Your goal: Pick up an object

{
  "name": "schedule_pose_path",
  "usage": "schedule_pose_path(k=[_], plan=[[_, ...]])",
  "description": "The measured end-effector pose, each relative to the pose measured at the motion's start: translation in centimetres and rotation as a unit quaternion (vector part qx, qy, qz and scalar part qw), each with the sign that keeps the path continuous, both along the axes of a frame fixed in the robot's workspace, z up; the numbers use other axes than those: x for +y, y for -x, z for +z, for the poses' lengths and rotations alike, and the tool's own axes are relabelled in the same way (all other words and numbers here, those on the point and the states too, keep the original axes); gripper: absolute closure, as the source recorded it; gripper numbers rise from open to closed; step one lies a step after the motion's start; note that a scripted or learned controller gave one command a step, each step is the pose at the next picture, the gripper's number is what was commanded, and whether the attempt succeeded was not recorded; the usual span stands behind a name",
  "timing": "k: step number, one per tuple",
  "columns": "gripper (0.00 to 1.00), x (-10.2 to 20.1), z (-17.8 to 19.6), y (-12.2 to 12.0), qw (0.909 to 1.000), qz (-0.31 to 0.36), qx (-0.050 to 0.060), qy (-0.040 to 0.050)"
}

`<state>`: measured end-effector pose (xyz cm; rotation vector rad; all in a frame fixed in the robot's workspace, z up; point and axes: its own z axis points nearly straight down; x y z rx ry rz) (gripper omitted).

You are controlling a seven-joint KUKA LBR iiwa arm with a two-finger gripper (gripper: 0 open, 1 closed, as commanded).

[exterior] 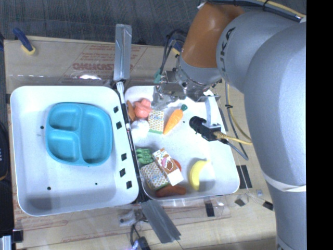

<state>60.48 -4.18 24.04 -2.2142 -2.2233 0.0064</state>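
- Camera view: a brown, cardboard-covered surface [78,61] carries two shallow white bins side by side, with dark floor behind it.
- The tool [165,90] hangs low at the far edge of the right bin [229,165], under the orange band of the arm [250,51]. Its tips are lost in cables and shadow, so I cannot tell whether it is wide or narrow, and nothing is visibly held.
- Candidates lie just nearer the camera than the tool: a pink toy [140,108] just to its left, a small packet [155,122] right below it, and a carrot [174,119] beside that.
- Well apart, toward the bin's near edge: a banana [196,173], a carton [168,166], a green item [144,155] and a red piece [170,191].
- The left bin [26,139] holds a blue divided tray [79,133], far left of the tool.
- Judgement: the step is closing in on a pick. The carrot looks the best choice; straddle its narrow width, across its long axis, and descend clear of the packet touching it.
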Motion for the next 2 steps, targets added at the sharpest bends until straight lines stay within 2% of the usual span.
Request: schedule_pose_path(k=[1,2], plan=[[1.00,-9.2,-2.7,3.3,0.9940,0.109,0.001,-0.0008],[1.00,-8.2,-2.7,0.3,0.9999,-0.012,0.000,0.0004]])
